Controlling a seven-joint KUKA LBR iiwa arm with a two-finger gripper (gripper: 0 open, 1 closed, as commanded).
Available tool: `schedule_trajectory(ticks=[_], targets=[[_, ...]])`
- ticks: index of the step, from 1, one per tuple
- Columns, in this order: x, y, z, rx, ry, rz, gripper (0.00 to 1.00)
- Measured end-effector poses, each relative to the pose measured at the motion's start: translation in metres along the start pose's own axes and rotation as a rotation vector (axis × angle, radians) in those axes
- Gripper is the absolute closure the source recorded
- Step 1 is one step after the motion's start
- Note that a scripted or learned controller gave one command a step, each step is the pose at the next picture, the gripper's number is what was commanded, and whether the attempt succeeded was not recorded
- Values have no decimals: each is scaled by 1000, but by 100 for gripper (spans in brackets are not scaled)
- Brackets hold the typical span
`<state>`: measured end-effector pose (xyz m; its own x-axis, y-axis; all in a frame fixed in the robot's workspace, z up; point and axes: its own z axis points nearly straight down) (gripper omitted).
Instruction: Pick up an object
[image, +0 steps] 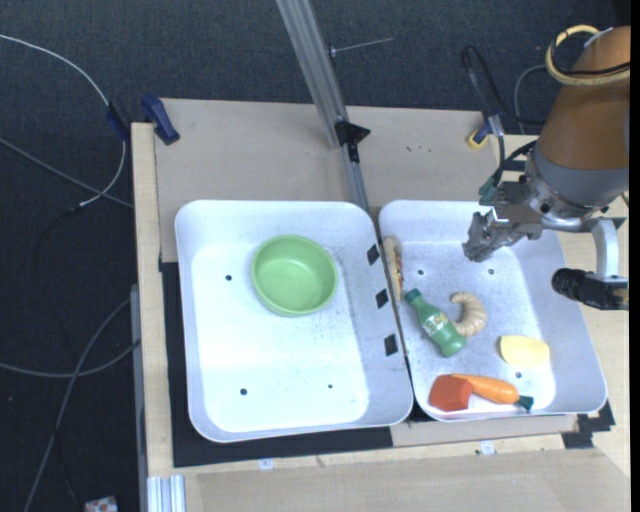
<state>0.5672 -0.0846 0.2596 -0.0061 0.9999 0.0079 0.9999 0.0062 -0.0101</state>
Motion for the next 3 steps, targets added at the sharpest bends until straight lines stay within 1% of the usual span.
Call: schedule_trajectory(ticks=[1,2,3], targets=[[43,-12,2,3,-1,1,100],[93,-36,14,6,-1,1,100],[152,-52,26,8,-2,-1,100]])
